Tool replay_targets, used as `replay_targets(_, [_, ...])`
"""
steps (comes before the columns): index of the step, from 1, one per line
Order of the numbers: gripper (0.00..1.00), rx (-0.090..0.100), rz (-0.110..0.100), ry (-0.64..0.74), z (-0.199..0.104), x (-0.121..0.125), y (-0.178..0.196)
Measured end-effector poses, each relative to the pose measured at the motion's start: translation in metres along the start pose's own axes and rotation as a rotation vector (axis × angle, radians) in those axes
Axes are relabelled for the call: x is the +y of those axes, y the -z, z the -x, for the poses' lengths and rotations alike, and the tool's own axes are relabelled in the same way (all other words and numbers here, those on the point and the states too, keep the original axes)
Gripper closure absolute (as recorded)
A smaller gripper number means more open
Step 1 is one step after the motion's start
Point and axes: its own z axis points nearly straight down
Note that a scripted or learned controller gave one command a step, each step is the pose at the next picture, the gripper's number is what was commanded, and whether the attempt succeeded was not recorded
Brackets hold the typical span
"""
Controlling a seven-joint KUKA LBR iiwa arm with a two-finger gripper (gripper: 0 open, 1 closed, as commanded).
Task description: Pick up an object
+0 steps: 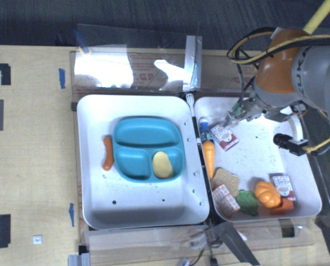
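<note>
The arm reaches into the right bin [314, 204] from the right; the gripper [238, 113] hangs low at the bin's upper-left part, w/ a small red-and-white packet [226, 138] just beside and below its tips. Fingers look narrow, nearly together, but whether they pinch the packet's top edge can't be told from this slant, so no hold is claimed.

The packet is probably the target: it lies near the bin's left wall, next to a carrot [208, 155] and a small blue-capped item [203, 127]. Judged by looks, it's light, thin and flat, likely soft or crinkly, so it may slide or fold under the tips. Best grip is prob. across its short width at a raised edge, since a flat-lying face gives the tips little to bite on.

Other stuff sits well apart at the bin's lower end. The left bin [87, 165] bears a blue tray [132, 134] w/ a yellow lump [162, 165].
</note>
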Motion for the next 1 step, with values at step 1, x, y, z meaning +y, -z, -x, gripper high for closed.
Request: replay_targets(1, [0.00, 0.001, -0.003, 0.000, -0.0002, -0.0010, -0.0016])
